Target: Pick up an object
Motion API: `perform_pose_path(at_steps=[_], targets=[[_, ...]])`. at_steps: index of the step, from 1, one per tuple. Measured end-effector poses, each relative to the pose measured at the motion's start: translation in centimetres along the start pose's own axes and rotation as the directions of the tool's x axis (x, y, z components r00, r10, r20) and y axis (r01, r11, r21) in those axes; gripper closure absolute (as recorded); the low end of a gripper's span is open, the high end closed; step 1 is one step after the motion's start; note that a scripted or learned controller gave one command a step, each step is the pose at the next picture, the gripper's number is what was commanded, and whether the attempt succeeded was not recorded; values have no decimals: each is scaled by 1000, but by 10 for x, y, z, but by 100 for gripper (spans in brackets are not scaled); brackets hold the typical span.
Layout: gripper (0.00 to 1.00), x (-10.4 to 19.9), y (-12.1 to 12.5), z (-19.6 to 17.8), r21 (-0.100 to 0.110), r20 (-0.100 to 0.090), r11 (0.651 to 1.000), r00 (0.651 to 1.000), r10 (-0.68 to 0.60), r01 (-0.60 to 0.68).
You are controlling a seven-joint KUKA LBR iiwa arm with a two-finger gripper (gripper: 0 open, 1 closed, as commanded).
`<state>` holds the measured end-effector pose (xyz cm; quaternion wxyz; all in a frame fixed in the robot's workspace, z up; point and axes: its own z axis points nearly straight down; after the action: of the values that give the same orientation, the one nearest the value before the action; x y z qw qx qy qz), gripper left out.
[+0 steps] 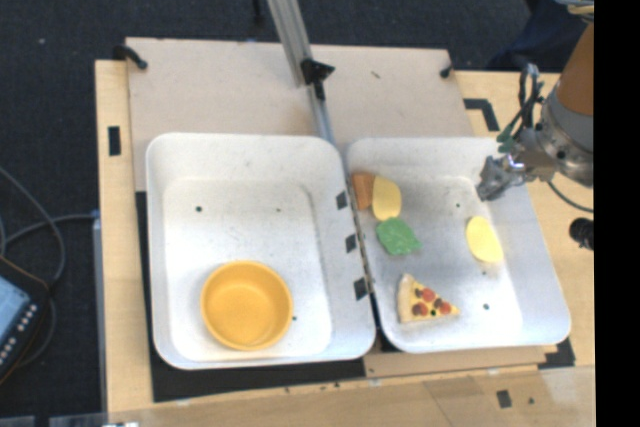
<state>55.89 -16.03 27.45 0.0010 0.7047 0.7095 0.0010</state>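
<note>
Arm: grey with an orange band, it enters from the right edge of the frame, its wrist over the upper right corner of the right bin (pixel 540 315).
Gripper: the gripper (pixel 493 183) hangs at the upper right of the right bin, low over its floor; whether it is released or clenched I cannot tell, as it is small and dark against the bin. Nothing shows between its tips.
Nearest object: a yellow oval piece (pixel 484 239) lies just below the gripper in the frame, near it but apart.
Other candidates, right bin: a yellow piece (pixel 387 199) touching a brown piece (pixel 362 189) at the bin's upper left edge; a green leafy piece (pixel 398 237) just below them; a pizza slice toy (pixel 424 300) toward the lower left of that bin.
Left bin: the left bin (pixel 180 165) holds a yellow bowl (pixel 246 304) in its lower middle, well apart from the gripper.
Progress: by my judgement the task is at its start. Every object rests on a bin floor and none is lifted.
Left to do: settle over one object, likely the yellow oval piece, descend, grasp and raise it.
Writing: no brand, label or legible text can be made out on the bins, objects or bench (pixel 260 85).
</note>
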Motion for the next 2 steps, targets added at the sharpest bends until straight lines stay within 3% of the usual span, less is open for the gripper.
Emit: perform_pose_path(at_steps=[2], targets=[[100,112,-21,-5,1,-2,1000,1000,-2,2]])
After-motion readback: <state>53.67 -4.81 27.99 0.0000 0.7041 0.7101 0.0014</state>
